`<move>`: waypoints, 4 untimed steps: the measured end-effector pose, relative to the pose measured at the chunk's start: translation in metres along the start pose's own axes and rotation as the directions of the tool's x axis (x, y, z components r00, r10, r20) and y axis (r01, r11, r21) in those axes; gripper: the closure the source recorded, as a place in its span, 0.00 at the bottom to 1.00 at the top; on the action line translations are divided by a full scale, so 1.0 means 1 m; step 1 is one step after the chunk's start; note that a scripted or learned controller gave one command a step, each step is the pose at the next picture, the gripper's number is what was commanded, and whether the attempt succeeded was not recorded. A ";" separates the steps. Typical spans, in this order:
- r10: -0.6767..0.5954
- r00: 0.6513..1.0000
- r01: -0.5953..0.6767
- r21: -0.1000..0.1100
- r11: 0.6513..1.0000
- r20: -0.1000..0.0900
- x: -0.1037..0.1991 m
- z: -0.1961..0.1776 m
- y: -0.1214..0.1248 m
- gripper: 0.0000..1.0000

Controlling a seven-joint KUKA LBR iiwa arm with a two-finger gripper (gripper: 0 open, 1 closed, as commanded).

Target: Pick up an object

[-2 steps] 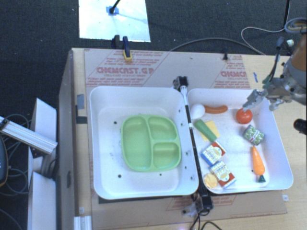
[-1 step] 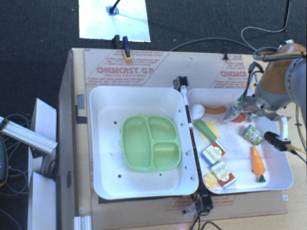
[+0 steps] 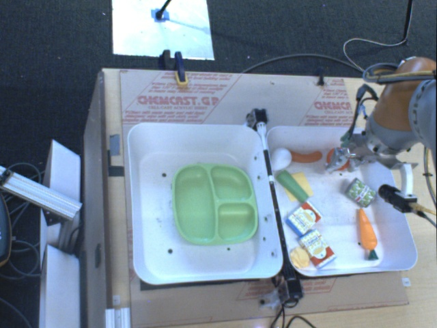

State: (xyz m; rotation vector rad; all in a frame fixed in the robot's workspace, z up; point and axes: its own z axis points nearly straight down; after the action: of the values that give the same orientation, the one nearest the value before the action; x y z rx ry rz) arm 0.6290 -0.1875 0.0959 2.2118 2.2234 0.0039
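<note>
My gripper [image 3: 339,159] hangs over the back of the right bin [image 3: 410,251], near its far wall, with my grey arm and its orange band coming in from the right. I cannot tell whether anything sits in my grip; the tip is small and cluttered at this angle, with something orange-red right at it that I cannot make out.

The nearest loose thing is the toy sausage [image 3: 306,157], just to the left of my tip and apart from it. Its long axis runs left to right along the bin's back wall. Touching its left end is a white egg-like piece [image 3: 281,158], close to the divider between the bins.

Toward the front from my tip lies a small green-and-white crumpled packet [image 3: 360,193], near but not touching. Farther front is the toy carrot [image 3: 367,232], long axis running front to back, its green top toward the bin's front wall and its orange body toward me.

A green-and-yellow wedge [image 3: 293,185] lies slantwise by the divider, and two small red-and-blue cartons [image 3: 304,219] and [image 3: 317,246] sit in a diagonal line in front of it, the front one partly on a yellow disc [image 3: 298,257].

The left bin [image 3: 147,183] holds a green divided plate [image 3: 215,203], lying flat, well apart from my hand.
</note>
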 end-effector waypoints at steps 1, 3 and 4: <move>0.002 1.000 -0.002 0.004 1.000 -0.003 0.079 -0.048 -0.044 1.00; 0.003 1.000 -0.003 0.002 1.000 -0.001 0.044 0.000 0.024 0.00; 0.003 1.000 -0.003 0.004 1.000 0.004 0.099 0.010 0.040 0.00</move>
State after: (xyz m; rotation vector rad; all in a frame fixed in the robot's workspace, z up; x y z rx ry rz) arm 0.6687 -0.0880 0.0858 2.2150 2.2195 -0.0048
